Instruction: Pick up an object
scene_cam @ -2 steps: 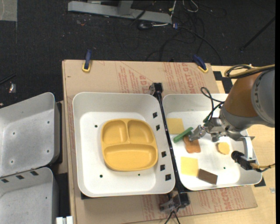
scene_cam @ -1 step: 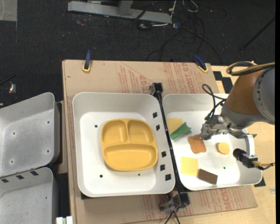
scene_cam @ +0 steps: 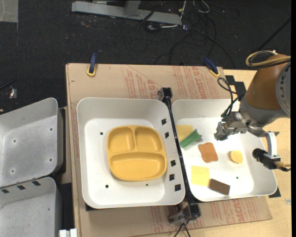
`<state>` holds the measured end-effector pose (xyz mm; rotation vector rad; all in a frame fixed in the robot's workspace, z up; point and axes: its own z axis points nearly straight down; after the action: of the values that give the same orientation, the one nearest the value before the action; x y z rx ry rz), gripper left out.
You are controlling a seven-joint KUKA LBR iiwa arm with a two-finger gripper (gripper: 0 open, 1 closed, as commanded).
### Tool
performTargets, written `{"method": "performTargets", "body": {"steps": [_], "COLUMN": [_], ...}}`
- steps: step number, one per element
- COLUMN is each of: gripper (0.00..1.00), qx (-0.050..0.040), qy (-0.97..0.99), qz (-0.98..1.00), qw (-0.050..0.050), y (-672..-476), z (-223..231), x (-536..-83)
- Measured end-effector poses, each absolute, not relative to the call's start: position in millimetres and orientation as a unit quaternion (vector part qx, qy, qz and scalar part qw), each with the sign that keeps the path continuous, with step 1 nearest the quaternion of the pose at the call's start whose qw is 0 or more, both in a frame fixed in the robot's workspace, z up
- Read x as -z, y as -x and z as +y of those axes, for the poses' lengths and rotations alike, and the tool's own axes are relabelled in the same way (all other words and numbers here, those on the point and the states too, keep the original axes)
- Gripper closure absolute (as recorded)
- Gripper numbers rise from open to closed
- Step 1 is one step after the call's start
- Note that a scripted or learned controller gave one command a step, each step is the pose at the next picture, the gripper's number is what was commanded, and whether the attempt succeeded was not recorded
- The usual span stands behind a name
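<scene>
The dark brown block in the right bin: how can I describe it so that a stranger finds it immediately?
Look in the right bin, along its near edge. The dark brown block lies there, touching the pale yellow square. It is the darkest piece in that bin.

a dark speckled floor (scene_cam: 37,51) is seen around the bench. the bench top is covered by a sheet of brown cardboard (scene_cam: 134,81) printed with red lettering, and the sheet is held at its far edge by two clamps with blue and yellow handles (scene_cam: 92,65) (scene_cam: 211,67). black cables (scene_cam: 203,28) are strewn over the floor behind the bench, beside a long grey metal bar (scene_cam: 127,11). at the left, two white perforated panels (scene_cam: 27,139) are laid beside the bench. the light is even and flat.
</scene>
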<state>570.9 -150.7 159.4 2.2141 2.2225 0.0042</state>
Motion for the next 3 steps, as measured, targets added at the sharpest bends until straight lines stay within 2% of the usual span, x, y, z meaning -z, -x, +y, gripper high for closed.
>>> {"method": "performTargets", "body": {"steps": [1, 2, 3], "gripper": [1.0, 1.0, 1.0], "qx": [-0.0014, -0.0009, -0.0011], "qy": [-0.706, -0.706, -0.704], "qz": [0.708, 0.708, 0.71], "qw": [0.003, 0.002, 0.0], "y": [-572.9, -573.9, -580.6], "z": [-150.4, -150.6, -94.6], "x": [-223.1, -254.8, -259.7]}}
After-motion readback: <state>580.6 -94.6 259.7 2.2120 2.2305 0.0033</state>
